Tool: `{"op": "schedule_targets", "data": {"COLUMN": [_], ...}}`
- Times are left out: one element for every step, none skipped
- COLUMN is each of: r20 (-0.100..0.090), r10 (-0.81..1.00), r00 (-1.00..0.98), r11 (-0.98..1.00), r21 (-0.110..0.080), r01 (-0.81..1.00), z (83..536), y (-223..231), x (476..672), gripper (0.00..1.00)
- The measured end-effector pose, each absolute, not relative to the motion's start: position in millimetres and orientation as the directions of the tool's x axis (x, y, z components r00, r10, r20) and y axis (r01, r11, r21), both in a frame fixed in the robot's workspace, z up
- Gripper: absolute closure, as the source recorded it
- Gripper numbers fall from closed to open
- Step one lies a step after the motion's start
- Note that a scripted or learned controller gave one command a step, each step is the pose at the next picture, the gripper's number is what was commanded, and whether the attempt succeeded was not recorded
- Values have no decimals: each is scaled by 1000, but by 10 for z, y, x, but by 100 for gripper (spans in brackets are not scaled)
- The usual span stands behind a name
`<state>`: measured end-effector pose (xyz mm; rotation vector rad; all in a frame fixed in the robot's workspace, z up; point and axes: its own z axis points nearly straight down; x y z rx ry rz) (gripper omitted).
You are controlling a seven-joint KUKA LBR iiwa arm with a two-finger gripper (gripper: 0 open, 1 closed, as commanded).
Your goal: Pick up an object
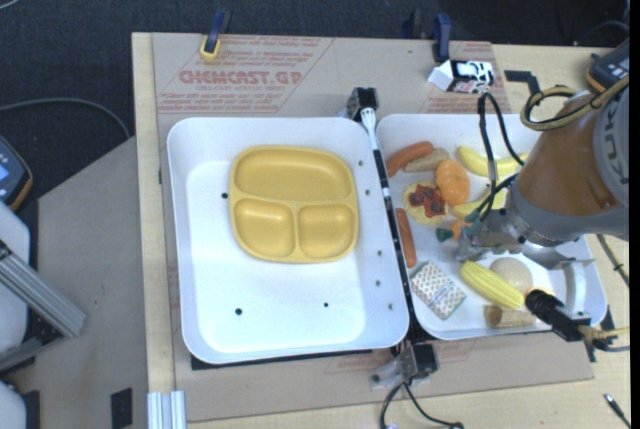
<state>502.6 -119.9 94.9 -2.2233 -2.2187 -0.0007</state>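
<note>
Yellow plastic corn cob (491,284) lies lower right of frame, in right bin (592,302), just below gripper (478,239). Likely light, rigid, slick; grasp across middle. Claw state: cannot tell.

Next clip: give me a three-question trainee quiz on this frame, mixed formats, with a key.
1. True or false: the yellow tray lies in the left bin.
2. Multiple choice: which lies nearest the right bin's front edge? A) hot dog B) corn cob C) banana
3. Fill in: the gripper is over the ____ bin.

Key: 1 true; 2 B; 3 right.
</note>
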Motion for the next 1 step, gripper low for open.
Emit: {"op": "schedule_targets", "data": {"r20": [-3], "r10": [1000], "r00": [0], "r11": [0], "r21": [6], "r01": [1000], "z": [1482], "y": [-1274], "x": [5114], "gripper": [100]}}
